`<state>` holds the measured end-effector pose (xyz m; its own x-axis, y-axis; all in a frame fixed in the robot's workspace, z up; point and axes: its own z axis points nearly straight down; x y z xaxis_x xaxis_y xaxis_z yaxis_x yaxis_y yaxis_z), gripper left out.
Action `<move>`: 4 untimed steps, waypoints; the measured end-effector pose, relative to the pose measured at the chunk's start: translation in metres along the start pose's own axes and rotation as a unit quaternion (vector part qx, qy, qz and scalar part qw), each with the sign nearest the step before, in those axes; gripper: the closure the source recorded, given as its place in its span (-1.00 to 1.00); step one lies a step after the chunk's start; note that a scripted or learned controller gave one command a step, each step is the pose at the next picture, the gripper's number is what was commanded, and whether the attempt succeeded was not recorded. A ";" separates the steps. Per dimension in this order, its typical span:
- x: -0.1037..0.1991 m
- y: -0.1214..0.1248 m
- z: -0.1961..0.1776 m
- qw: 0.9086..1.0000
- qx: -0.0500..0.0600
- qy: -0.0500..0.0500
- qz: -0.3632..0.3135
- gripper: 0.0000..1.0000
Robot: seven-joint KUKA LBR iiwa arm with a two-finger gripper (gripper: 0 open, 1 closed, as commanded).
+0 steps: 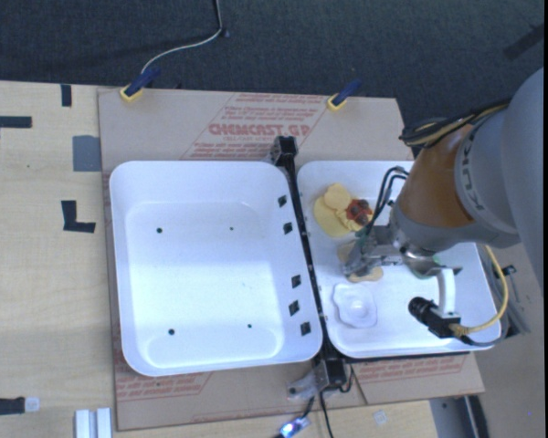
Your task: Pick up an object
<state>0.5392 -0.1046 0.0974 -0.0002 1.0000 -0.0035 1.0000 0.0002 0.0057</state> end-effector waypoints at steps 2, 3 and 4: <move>-0.002 -0.058 -0.161 1.000 0.006 0.002 0.001 1.00; 0.032 0.028 -0.325 1.000 -0.008 0.000 -0.004 1.00; -0.012 0.054 -0.445 1.000 -0.005 -0.001 0.000 1.00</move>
<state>0.5906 -0.1150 0.5428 0.0008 1.0000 -0.0053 0.9999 -0.0007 0.0153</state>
